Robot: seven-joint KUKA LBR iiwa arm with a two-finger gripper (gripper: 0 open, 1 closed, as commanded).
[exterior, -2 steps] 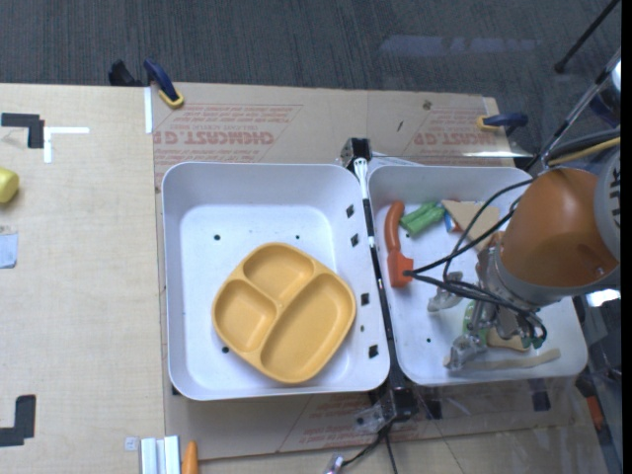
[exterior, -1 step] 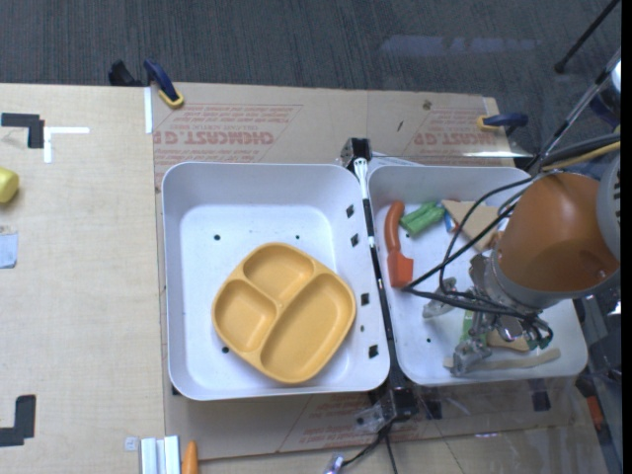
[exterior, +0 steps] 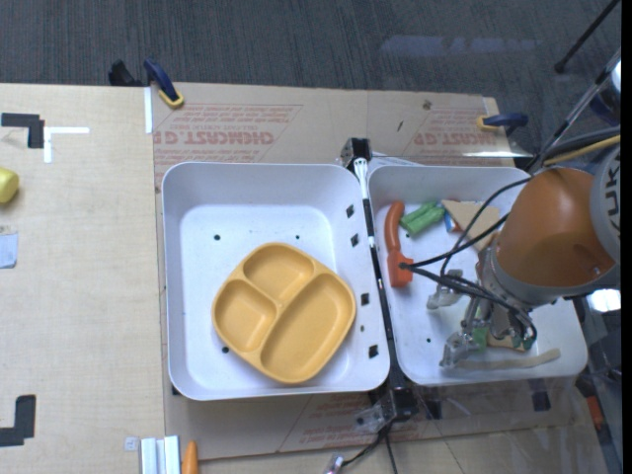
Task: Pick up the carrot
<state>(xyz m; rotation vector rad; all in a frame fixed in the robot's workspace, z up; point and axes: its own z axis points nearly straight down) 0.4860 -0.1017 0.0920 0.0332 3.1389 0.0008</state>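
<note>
- Camera view: my arm (exterior: 553, 235) comes in from the right, its orange band over the right bin (exterior: 415, 358).
- My pincer (exterior: 472, 339) hangs low in the front half of that bin, near the front wall. I cannot tell how it is set; the wrist and cables crowd it.
- The carrot (exterior: 396, 245) lies in the same bin, along the left wall beside the seam between the 2 bins. It runs front to back, and its front end looks thicker and brighter orange. It is well apart from my pincer, to the left and further back.
- A green piece (exterior: 423, 217) lies just right of the carrot's back end, and a tan flat piece (exterior: 464, 213) lies just right of that, partly under my arm.
- A pale stick-like thing (exterior: 523, 360) lies along the front of the right bin, close by my pincer.
- The left bin (exterior: 188, 265) holds a yellow plate (exterior: 284, 312) with 3 compartments, set at a slant.
- On the desk (exterior: 79, 314), a small yellow thing (exterior: 6, 186) sits at the far left edge.
</note>
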